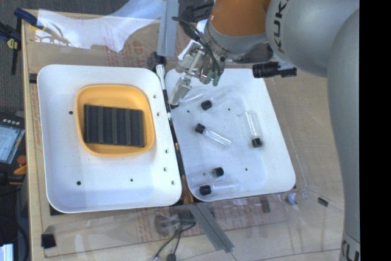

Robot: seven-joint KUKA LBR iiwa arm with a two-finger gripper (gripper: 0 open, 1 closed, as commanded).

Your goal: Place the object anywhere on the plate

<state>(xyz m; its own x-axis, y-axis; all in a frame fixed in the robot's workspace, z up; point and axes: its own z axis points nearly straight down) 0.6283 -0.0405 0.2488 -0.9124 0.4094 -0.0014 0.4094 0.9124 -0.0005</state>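
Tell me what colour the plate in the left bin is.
The plate is yellow-orange, with a dark ribbed rectangular block lying on it; the camera view shows it plainly.

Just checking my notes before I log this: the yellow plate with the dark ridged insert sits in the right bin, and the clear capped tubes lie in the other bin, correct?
Not quite: the camera view shows the yellow plate with its dark ridged insert in the left bin. The clear capped tubes lie in the other bin, the right one.
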